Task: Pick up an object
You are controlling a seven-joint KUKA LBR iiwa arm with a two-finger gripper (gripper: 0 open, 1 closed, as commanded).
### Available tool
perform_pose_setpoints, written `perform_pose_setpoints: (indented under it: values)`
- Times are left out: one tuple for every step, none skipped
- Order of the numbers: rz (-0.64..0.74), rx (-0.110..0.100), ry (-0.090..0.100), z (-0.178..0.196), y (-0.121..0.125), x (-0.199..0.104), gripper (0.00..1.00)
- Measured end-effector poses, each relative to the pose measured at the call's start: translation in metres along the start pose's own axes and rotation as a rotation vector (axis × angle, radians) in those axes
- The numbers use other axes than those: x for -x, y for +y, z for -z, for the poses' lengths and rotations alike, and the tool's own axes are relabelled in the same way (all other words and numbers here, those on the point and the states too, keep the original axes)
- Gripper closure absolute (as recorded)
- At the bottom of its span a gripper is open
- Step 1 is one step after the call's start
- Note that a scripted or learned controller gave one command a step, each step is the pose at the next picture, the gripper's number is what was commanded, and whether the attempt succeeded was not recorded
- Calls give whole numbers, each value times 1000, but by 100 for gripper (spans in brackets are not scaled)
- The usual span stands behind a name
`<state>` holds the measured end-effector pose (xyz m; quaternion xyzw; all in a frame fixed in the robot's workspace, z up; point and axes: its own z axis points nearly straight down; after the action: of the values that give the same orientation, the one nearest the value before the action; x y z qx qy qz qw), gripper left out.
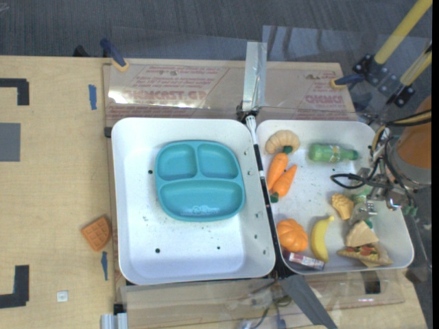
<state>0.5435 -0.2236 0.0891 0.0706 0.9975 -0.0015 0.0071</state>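
Observation:
The right bin (398, 132) holds toy foods: a bread roll (282, 141), two carrots (280, 173), a green bottle (331, 153), an orange pumpkin (292, 234), a banana (320, 237), a yellow chunk (342, 205), a tan wedge (361, 234), a pizza slice (364, 253) and a small red-and-white tube (306, 259). My gripper (368, 208) reaches in from the right edge and hangs low over the bin's right side. It is just right of the yellow chunk and above the tan wedge, with black cables looped around it. Nothing shows between its tips.
The left bin (130, 184) carries a teal divided plate (199, 180). A waffle toy (96, 233) lies on the wooden bench left of the bins. The arm's orange band (417, 151) stands over the right bin's rim. Yellow poles rise at the top right.

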Motion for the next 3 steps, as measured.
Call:
perform_pose_setpoints:
  values:
    - [-66,-1,-3,1,9,-59,100]
    - [-295,5,-3,1,114,-7,100]
    - [-243,2,10,21,3,8,100]
